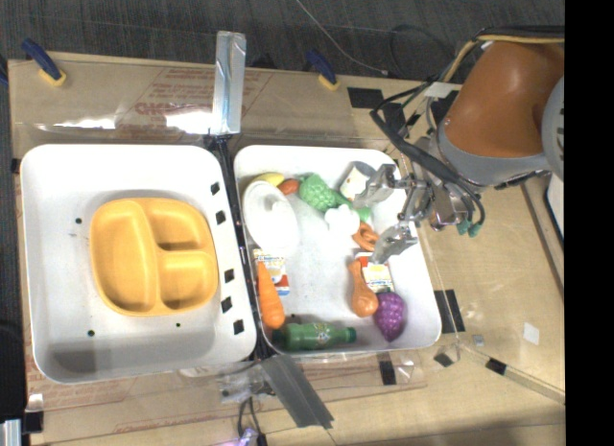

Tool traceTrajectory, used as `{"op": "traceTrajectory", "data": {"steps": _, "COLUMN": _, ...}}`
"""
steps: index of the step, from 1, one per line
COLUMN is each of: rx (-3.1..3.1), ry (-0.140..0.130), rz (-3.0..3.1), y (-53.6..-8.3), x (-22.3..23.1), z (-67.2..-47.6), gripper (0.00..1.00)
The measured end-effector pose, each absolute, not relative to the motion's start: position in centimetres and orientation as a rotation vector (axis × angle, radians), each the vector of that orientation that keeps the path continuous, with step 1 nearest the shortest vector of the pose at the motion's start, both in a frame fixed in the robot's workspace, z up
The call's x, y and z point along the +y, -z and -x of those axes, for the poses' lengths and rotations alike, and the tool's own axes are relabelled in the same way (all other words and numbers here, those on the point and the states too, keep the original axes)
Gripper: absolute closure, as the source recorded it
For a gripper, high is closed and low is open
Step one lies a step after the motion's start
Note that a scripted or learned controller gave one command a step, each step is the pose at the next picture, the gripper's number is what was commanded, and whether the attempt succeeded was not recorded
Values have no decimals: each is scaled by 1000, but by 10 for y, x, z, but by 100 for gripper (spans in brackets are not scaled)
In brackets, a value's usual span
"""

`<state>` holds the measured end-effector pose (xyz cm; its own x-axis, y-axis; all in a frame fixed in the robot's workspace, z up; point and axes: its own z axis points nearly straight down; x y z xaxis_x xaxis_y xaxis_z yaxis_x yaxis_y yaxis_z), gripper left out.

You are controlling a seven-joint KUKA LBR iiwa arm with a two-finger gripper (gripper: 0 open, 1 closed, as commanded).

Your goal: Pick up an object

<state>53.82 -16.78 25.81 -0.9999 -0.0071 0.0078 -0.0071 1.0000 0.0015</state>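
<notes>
The gripper (384, 212) hangs low over the right bin (422, 286), toward its 3 o'clock wall, with the grey arm (499, 99) reaching in from the right. One metal finger angles up toward 12 o'clock and the other down toward 6 o'clock, so the fingers (395, 240) stand spread, with nothing pinched between them. Just beside the lower finger lies a small orange piece (365, 237), and below it, toward 6 o'clock, a toy drumstick (361, 293) touching a purple bunch of grapes (389, 313). Around the rest of the bin lie a green leafy toy (320, 191), a white cup (270, 216), a carrot (271, 302) and a green bottle (317, 335) along the 6 o'clock wall. The left bin (48, 243) holds a yellow divided tray (153, 252). The nearest candidates look like hollow plastic play food: light, stiff and rather slick. I would judge the drumstick's narrow shank the surest place to close on; the grapes' knobbly bulk may slip.
</notes>
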Motion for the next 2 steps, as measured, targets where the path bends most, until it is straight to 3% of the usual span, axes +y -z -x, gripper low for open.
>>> {"op": "traceTrajectory", "data": {"steps": 1, "rx": -3133, "ry": 5, "rz": -133, "y": -95, "x": -209, "z": -534, "gripper": 0}}
{"op": "traceTrajectory", "data": {"steps": 2, "rx": -3134, "ry": 5, "rz": 75, "y": -89, "x": -196, "z": -528, "gripper": 0}}
